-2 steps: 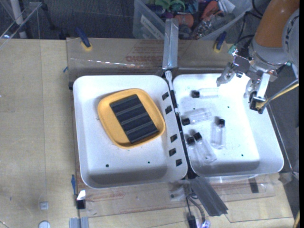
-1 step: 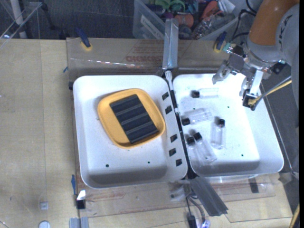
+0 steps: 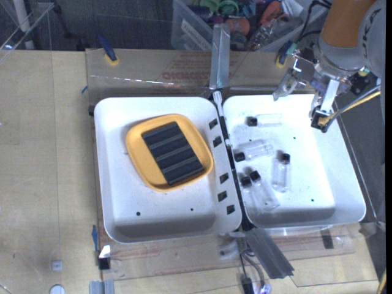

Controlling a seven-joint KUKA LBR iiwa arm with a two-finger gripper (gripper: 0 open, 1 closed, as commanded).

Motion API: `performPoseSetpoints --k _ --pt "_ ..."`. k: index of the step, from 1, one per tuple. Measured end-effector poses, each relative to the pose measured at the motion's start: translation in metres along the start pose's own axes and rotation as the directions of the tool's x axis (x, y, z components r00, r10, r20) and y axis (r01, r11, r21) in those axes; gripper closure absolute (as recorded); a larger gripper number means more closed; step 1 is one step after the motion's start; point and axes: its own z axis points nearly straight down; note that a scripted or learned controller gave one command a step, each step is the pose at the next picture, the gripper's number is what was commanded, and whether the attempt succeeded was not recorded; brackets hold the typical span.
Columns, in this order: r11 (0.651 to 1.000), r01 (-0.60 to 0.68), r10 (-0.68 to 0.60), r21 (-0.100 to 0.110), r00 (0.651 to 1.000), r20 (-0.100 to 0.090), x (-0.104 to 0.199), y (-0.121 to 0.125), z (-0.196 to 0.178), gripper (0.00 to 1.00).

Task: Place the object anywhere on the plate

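A yellow plate [image 3: 138, 141] lies in the left bin [image 3: 116, 216]. A black ridged rectangular object [image 3: 172, 152] rests flat on the plate, near its middle. Several small clear vials with black caps lie in the right bin [image 3: 318, 188], among them one at the back [image 3: 264, 120], one in the middle [image 3: 253, 149] and one to its right [image 3: 282, 170]. My gripper [image 3: 299, 109] hangs over the back right part of the right bin. It is open, with its fingers spread wide and nothing between them.
A divider with black clips [image 3: 222, 158] runs between the two bins. Behind the bins stands a clear tub of colourful items [image 3: 239, 8]. An upright grey post [image 3: 218, 57] rises at the back between the bins. The grey arm with its orange band [image 3: 346, 17] comes in from the upper right.
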Motion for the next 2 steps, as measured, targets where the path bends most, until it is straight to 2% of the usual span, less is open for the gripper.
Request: performPoseSetpoints --k 1,2 --pt "0.998 -0.067 0.067 0.000 0.998 0.000 0.0238 -0.0136 -0.0138 0.00" --pt "0.995 -0.099 0.099 0.004 0.995 0.002 0.0285 -0.0171 -0.0079 0.00"
